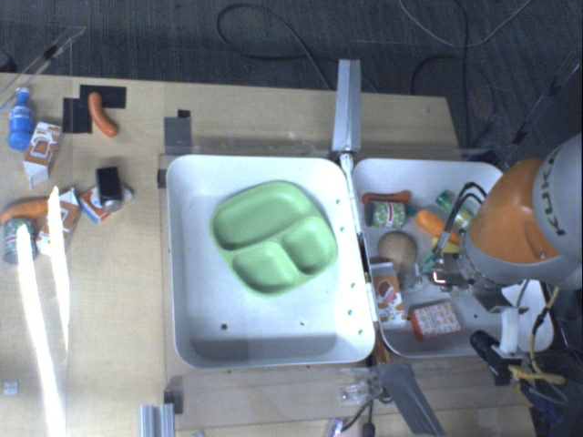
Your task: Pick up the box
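While the arm (519, 221) hides much of the right bin (428, 346), the gripper (444, 276) is too obscured to judge, near the box (434, 319)

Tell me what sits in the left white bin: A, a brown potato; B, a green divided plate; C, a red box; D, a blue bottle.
B. The green divided plate lies in the middle of the left bin, while the small food items sit in the right bin.
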{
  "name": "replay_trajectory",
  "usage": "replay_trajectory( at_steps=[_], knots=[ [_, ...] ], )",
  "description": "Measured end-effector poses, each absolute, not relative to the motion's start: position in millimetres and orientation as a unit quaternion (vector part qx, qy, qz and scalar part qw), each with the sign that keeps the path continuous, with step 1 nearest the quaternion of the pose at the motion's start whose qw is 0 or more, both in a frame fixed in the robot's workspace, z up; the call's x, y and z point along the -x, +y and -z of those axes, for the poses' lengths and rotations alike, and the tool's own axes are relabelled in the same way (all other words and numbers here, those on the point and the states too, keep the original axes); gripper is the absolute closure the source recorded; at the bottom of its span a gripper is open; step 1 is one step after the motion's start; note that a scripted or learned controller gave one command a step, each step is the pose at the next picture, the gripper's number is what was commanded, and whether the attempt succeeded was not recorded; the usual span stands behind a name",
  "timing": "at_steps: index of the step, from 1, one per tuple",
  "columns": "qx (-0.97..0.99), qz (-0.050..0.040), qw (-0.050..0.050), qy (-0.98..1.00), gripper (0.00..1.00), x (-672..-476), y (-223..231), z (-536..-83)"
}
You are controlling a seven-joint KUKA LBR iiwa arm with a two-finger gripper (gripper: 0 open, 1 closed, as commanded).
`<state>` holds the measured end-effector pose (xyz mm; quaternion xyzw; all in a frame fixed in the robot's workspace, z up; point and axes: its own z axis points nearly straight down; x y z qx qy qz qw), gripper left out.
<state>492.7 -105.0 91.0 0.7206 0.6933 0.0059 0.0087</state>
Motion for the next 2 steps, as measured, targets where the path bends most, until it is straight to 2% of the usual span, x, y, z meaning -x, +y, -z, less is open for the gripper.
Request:
replay_trajectory(
  at_steps=[1, 2],
  knots=[
    [-0.667, -0.005, 0.015, 0.745, 0.0, -494.3, -102.8, -92.5],
    [-0.584, -0.0045, 0.008, 0.811, 0.0, -492.4, -127.3, -90.2]
  ],
)
